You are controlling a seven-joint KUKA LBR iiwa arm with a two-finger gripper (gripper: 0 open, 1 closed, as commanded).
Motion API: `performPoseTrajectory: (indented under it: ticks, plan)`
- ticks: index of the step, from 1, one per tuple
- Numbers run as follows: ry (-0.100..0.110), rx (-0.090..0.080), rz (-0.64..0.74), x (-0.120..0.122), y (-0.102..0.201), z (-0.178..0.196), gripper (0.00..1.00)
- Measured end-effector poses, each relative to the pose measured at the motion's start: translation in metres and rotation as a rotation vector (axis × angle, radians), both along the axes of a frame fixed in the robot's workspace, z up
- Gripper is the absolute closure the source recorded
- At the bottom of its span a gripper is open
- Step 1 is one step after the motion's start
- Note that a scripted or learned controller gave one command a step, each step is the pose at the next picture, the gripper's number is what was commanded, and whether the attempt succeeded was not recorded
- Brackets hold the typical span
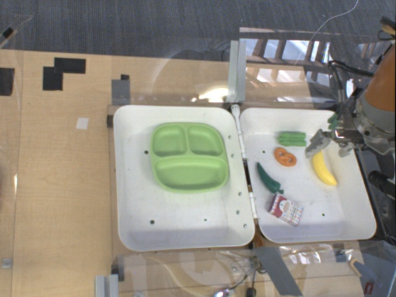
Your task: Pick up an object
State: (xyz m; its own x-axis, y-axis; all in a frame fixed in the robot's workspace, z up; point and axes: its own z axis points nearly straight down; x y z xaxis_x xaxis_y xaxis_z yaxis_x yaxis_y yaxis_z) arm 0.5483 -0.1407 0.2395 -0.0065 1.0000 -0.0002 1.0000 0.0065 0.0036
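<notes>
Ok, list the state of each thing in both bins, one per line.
green divided plate: upright in the left bin, compartments bare.
green block: lying flat in the right bin.
orange ring-shaped piece: lying flat.
banana: lying on its side.
dark green pepper: lying loose.
small red packet: lying flat.
gripper: above the banana, holding nothing.

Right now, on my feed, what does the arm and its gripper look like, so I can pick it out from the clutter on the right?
The arm comes in at the right edge: a rounded grey body with an orange band above it. Black cables loop across the wrist area. The gripper is grey metal with slim fingers and a small green mark near its base. No lettering is legible.
</notes>
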Motion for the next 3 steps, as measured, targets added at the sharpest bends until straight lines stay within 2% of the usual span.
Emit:
performPoseTrajectory:
  ticks: [1,2,3]
  plan:
    - [-0.009,-0.002,-0.063,0.080,-0.030,-0.150,0.00]
    - [0.023,0.006,-0.162,0.119,-0.045,-0.152,0.00]
    - [0.000,0.000,0.228,0.112,0.040,-0.137,0.00]
